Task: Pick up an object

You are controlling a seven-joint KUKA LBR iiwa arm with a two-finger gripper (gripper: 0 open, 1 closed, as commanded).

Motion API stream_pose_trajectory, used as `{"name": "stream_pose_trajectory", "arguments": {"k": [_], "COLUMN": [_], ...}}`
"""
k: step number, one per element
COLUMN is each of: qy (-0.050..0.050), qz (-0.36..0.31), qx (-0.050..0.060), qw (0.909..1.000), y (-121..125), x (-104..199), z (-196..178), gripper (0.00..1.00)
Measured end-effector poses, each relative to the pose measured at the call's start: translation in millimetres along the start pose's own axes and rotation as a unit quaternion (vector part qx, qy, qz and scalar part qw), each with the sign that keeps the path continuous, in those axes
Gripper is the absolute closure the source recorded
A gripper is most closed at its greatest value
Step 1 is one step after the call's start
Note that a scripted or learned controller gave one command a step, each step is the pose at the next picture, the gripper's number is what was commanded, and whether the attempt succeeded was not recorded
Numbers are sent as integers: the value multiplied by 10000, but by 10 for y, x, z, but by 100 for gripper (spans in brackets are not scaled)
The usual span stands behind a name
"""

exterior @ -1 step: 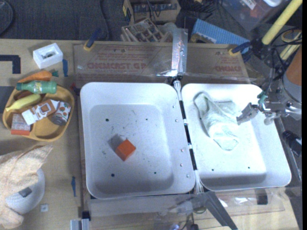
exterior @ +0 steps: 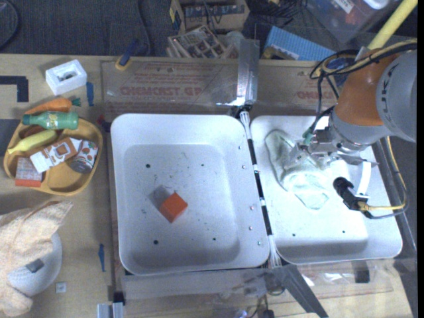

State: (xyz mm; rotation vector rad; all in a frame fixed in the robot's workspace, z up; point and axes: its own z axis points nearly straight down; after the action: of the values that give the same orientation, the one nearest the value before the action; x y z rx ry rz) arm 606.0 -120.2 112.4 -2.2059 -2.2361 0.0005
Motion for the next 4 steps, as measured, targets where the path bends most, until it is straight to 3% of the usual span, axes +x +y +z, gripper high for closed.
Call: {"name": "stream_pose_trajectory", "arguments": {"k": [1, 2, 3, 4], "qy": [-7, -15, -9, -15], "qz": [-583, -975, -581, -1036], "qx": [-22, -58, -49, -15], "qw": [9983, 9952, 9983, 9946], "y": [242, 308, 155, 625], "x": [492, 179, 217, 218], "z": [-735, 227, 225, 237], "gripper": [0, 0, 0, 0]}}
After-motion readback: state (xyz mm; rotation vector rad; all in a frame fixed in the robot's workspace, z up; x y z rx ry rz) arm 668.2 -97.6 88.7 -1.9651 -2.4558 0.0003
